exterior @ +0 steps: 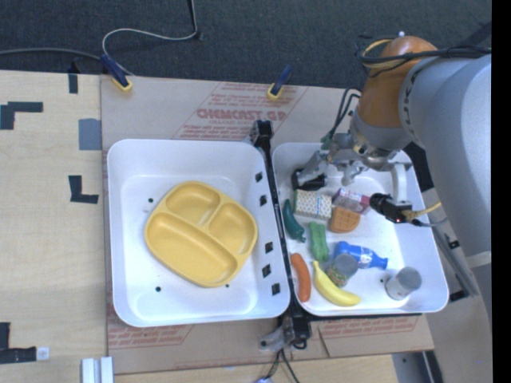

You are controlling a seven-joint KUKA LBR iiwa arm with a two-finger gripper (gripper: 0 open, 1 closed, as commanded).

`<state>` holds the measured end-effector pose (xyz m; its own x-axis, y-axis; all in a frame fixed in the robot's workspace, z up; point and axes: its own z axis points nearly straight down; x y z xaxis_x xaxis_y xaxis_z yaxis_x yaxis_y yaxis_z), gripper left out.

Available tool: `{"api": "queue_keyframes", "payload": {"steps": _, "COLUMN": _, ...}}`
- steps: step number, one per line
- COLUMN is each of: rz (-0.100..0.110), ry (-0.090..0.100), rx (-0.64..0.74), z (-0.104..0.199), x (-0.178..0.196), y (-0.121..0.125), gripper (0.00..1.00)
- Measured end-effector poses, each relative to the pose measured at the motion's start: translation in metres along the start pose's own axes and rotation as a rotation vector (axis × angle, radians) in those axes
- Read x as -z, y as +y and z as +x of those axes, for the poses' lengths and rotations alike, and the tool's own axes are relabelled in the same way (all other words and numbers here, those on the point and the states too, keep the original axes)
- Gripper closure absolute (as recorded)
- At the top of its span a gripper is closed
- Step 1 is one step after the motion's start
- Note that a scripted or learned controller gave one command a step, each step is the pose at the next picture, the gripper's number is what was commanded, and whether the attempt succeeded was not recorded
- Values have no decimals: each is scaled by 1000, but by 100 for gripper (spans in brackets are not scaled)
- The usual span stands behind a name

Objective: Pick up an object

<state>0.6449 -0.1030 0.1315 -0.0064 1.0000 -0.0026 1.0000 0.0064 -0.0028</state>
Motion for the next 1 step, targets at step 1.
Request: {"api": "queue_keyframes", "payload": {"steps": 1, "rz": -3, "ry": 2, "rx": -5, "z": 5, "x": -47, "y": -20, "gripper": 0}}
